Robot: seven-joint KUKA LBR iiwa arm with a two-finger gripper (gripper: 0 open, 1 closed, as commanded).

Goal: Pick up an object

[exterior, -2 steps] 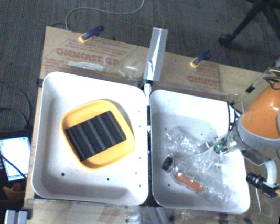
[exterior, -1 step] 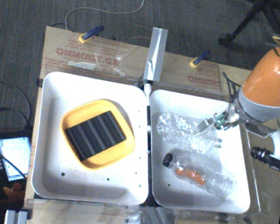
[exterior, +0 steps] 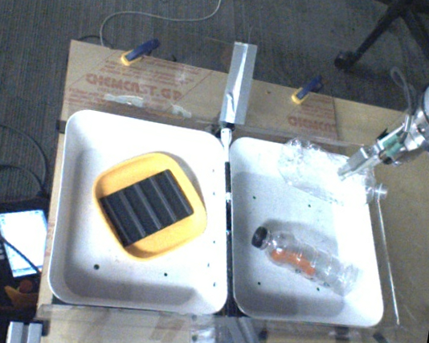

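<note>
A clear plastic bottle [exterior: 305, 260] with a dark cap and an orange patch lies on its side in the right bin [exterior: 259, 296]. Crumpled clear plastic [exterior: 310, 168] rests at that bin's far edge. A yellow object with a ribbed black top [exterior: 150, 203] lies in the left bin [exterior: 90, 138]. My gripper [exterior: 351, 167] hangs over the far right corner of the right bin, its narrow tip at the right end of the crumpled plastic. Nothing shows between its fingers.
Cardboard [exterior: 155, 87] lies behind the bins with two blue-and-yellow clamps [exterior: 140, 51] on it. A grey post [exterior: 238, 81] stands between the bins at the back. Cables and a device with a lit screen [exterior: 16, 235] lie on the floor to the left.
</note>
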